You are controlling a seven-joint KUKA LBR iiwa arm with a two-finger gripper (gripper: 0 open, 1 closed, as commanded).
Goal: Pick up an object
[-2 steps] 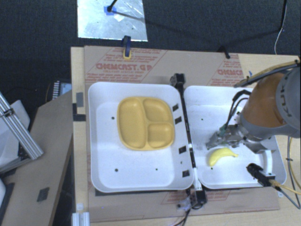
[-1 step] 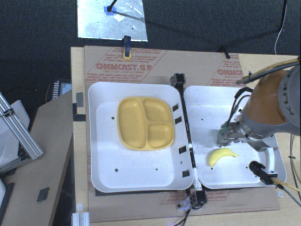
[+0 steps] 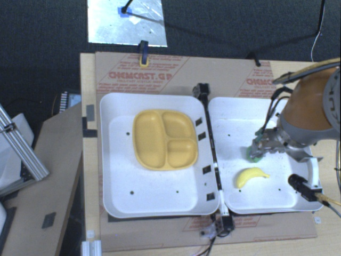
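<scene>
A yellow banana (image 3: 251, 176) lies in the right bin (image 3: 234, 116), near its front edge. Just behind it, a small green object (image 3: 254, 153) rests on the bin floor. My gripper (image 3: 265, 144) is low in the right bin, directly over the green object and touching or nearly touching it, and it covers part of the object. The grey arm with its orange band (image 3: 314, 103) reaches in from the right. A yellow divided plate (image 3: 164, 139) lies in the middle of the left bin (image 3: 117, 196).
A black divider (image 3: 209, 148) runs between the two bins. The bins rest on a cardboard sheet (image 3: 176, 71) on the bench. A metal plate (image 3: 127, 14) lies on the dark floor behind.
</scene>
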